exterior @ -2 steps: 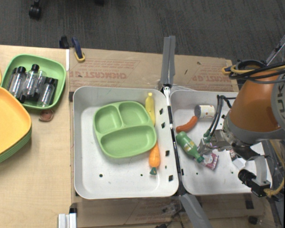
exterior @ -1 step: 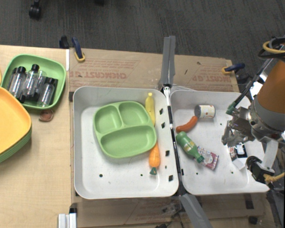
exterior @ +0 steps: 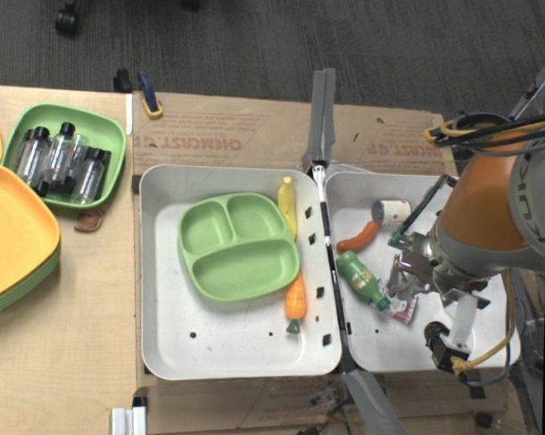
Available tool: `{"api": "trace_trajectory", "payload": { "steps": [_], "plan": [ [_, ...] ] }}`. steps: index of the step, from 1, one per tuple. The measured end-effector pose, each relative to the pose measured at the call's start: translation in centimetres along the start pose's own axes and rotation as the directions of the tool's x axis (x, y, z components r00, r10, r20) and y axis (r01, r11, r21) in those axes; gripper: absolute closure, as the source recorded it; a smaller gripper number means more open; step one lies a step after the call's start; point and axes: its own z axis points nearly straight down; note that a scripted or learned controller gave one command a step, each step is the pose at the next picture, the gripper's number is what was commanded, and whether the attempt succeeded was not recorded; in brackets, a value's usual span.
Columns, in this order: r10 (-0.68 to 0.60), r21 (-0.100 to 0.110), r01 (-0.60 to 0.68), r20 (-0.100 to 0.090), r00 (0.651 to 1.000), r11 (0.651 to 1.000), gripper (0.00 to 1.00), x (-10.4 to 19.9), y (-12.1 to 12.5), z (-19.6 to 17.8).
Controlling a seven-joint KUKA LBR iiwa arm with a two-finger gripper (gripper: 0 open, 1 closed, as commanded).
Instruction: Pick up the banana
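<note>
Yellow plastic banana (exterior: 287, 206): lies in the left white bin (exterior: 162, 324), close to the bin's right wall, long axis running roughly top to bottom of the camera view. It rests against the upper right edge of the green three-compartment plate (exterior: 239, 247), touching or just beside the rim; cannot tell which.

Orange toy carrot with a green top (exterior: 294, 302): same bin, below the banana, at the plate's lower right corner, green end pointing down.

Right white bin (exterior: 366, 349): an orange-red sausage-shaped toy (exterior: 357, 236) lies tilted near the upper left; a small white cylinder (exterior: 393, 210) sits above and to its right; a green bottle (exterior: 362, 280) lies slanted below the sausage; a small pink item (exterior: 404, 308) sits just beside the bottle's lower end.

Gripper (exterior: 400, 283): over the right bin, well apart from the banana, just above the pink item and the bottle's lower end. Fingers too dark and blurred; cannot tell whether wide or narrow, or holding anything.

Tabletop (exterior: 81, 339), left of the bins: green square tray (exterior: 106, 130) holding dark-capped clear bottles (exterior: 60, 160); stacked yellow plates (exterior: 13, 243) at the left edge.
</note>
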Motion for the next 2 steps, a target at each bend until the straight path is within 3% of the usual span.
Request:
{"api": "trace_trajectory", "payload": {
  "steps": [1,2],
  "plan": [
    [-0.073,-0.003,0.073,0.001,0.997,0.997,1.0,-0.9,0.4,-13.2],
    [-0.12,0.0,0.12,0.001,0.993,0.993,1.0,4.2,-0.6,-3.2]
  ]
}}
